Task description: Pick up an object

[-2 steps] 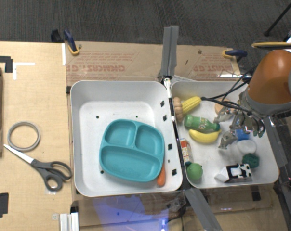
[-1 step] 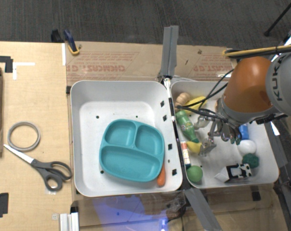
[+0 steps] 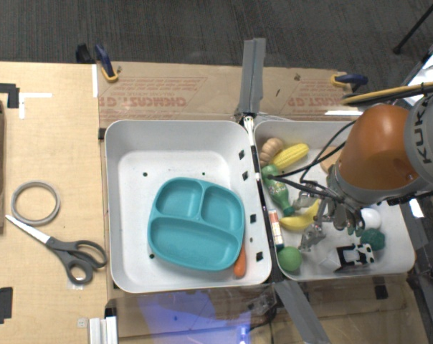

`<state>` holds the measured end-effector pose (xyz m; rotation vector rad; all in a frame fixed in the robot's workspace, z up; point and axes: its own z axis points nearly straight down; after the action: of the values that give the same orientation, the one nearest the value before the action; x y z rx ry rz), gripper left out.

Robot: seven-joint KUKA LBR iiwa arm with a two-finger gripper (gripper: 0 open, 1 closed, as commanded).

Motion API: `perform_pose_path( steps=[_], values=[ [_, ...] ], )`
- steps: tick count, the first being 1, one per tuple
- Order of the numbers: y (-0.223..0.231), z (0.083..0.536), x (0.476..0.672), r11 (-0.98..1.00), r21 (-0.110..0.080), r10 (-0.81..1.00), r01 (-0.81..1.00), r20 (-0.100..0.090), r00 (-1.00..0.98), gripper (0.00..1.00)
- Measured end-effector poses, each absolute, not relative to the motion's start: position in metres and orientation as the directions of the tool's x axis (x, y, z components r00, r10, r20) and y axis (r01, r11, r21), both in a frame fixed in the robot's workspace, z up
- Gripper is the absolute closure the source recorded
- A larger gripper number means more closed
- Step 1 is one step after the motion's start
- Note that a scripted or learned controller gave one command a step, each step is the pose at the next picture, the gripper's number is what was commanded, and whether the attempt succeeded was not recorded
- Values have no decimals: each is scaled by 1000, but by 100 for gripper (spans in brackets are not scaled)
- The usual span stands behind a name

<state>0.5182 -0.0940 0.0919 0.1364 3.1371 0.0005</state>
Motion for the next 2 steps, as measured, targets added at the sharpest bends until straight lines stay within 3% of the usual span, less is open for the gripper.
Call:
perform_pose_path(
  steps=[1,2],
  values=[
    [-108,92,554,973,0,229,229,-4,-973,0],
    [-108,102,555,974,0,227,227,-7,-974,100]
  ],
)
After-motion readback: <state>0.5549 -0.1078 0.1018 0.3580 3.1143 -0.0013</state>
